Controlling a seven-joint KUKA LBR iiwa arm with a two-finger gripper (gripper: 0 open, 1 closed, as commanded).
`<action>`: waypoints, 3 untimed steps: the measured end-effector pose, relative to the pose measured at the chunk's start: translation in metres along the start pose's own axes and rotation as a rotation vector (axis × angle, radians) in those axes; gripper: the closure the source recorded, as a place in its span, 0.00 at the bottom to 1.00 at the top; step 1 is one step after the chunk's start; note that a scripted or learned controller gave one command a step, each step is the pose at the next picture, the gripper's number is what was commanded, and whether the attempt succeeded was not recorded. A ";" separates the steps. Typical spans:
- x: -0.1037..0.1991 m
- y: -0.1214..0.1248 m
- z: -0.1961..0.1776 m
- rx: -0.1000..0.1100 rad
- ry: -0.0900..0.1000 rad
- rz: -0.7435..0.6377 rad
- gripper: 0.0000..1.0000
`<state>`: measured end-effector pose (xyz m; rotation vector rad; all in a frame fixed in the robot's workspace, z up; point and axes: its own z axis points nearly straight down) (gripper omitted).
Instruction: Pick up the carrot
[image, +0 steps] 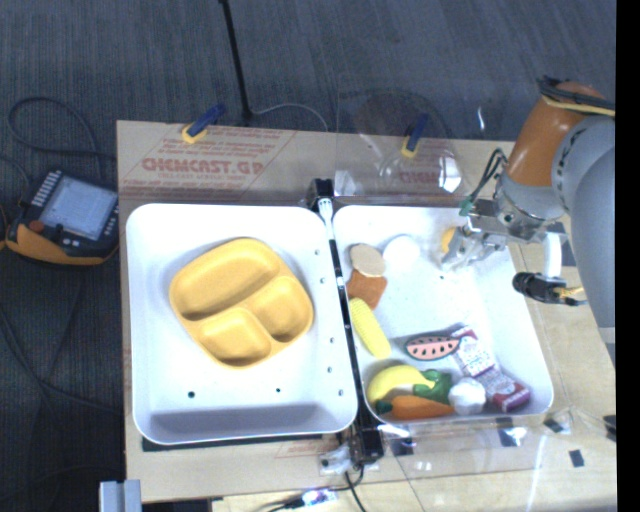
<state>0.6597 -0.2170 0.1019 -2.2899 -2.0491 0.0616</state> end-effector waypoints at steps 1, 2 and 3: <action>0.002 0.001 -0.001 -0.005 0.003 -0.001 0.00; 0.083 -0.094 -0.021 -0.076 -0.004 0.304 0.00; 0.156 -0.108 -0.072 -0.077 -0.004 0.289 0.00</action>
